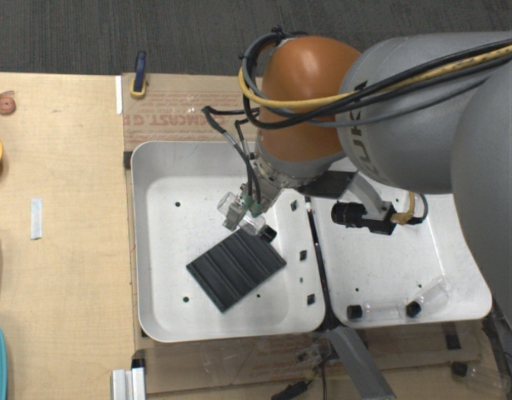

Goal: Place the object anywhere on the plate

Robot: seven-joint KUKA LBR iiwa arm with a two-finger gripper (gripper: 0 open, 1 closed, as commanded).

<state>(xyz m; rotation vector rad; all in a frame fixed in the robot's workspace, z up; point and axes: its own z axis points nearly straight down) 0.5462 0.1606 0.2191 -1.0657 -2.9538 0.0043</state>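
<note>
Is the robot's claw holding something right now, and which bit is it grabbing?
It cannot be told. The gripper sits right at the top corner of the dark ribbed plate in the left bin, but nothing is clearly between its tips.

My arm (439, 107) is smooth grey casing with a rounded orange band (306, 98) above the wrist. Black and yellow cables (339, 98) loop across it. My gripper (243, 211) is small, metallic, silvery.
</note>
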